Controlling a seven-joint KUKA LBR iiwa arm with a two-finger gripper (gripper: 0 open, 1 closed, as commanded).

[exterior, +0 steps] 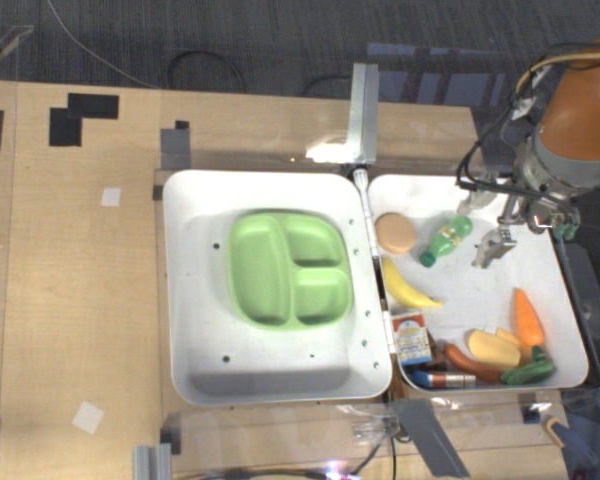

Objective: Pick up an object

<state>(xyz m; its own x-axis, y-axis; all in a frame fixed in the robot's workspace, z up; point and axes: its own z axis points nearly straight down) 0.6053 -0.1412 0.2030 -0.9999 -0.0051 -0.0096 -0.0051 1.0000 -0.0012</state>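
My gripper hovers over the upper part of the right bin, its two metal fingers apart and open with nothing between them. Just left of it lies a green bottle, tilted on its side and apart from the fingers. A round tan bun sits further left near the bin's divider. Below are a banana, an orange carrot, a small printed carton, a yellow block, a brown sausage and a dark green vegetable.
The left bin holds a green divided plate. A metal post stands behind the rims where the bins meet. The arm's orange band and cables hang over the right bin's far right corner.
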